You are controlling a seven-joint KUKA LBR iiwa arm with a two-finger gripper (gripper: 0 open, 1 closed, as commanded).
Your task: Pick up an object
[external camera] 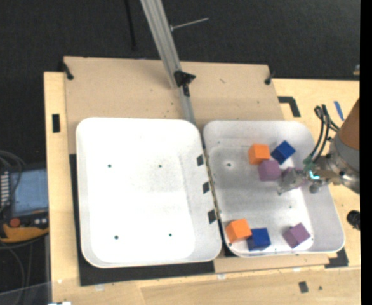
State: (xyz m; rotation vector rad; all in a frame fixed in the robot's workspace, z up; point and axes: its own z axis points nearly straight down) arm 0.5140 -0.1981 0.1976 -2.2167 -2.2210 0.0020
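Several small blocks lie in the right bin point(227, 138). Near its back are an orange block point(259, 153), a blue block point(283, 151) and a purple block point(269, 170) close together. Along the front edge sit another orange block point(239, 230), a blue block point(259, 239) and a purple block point(296, 235). My gripper point(290, 180) reaches in from the right and hangs low, just right of and slightly in front of the back purple block. I cannot make out anything held in it.
The left bin point(141, 189) lies beside the right one. A slanted metal pole point(164, 40) rises behind the bins. Cables and a handheld pendant point(21, 202) sit off the bench at the left.
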